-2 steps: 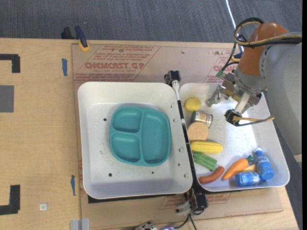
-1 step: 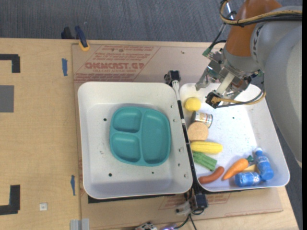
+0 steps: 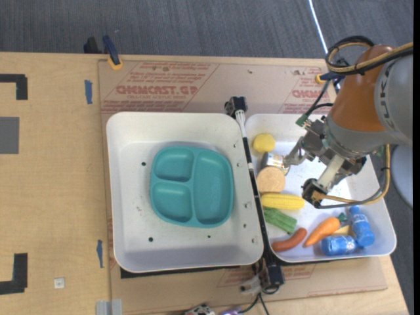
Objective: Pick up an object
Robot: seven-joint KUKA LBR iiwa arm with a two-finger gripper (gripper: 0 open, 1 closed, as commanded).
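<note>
Two shallow white bins sit side by side on my cardboard-topped bench; nearest in the right bin [image 3: 387,241] lie a blue crumpled can [image 3: 337,244], a smooth orange carrot [image 3: 323,230], a red sausage [image 3: 289,239], a green pod [image 3: 280,220], yellow corn [image 3: 283,202], a tan round biscuit [image 3: 270,180] and a yellow lemon [image 3: 264,142]. My gripper [image 3: 298,174] hangs over them, fingers spread wide, holding nothing. The left bin [image 3: 125,176] carries a teal divided plate [image 3: 192,184]. Beyond, red print reads "CHEMCAST".

- teal divided plate [image 3: 192,184]
- white bins [image 3: 125,176]
- yellow corn [image 3: 283,202]
- orange carrot [image 3: 323,230]
- blue cans [image 3: 338,244]
- red sausage [image 3: 289,240]
- yellow lemon [image 3: 264,142]
- tan round biscuit [image 3: 270,180]
</note>
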